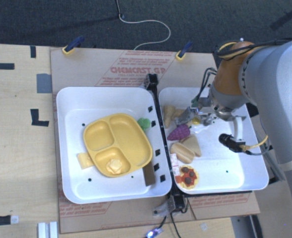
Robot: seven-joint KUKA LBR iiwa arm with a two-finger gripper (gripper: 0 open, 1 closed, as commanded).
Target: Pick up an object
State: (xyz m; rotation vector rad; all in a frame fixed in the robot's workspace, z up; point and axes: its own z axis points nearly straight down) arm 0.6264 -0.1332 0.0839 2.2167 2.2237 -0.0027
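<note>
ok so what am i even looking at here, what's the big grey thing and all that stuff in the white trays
The big grey thing with the orange band is a robot arm, reaching in from the right. One fixed camera looks down at a slant on two shallow white plastic bins. Its gripper sits low in the right bin, just above toy food: a purple grape bunch, a tan bread roll and a small pizza slice. Whether it grips anything is unclear from here. The left bin holds a yellow divided plate, with a green piece beside its rim and a yellow block at its lower left.
</note>
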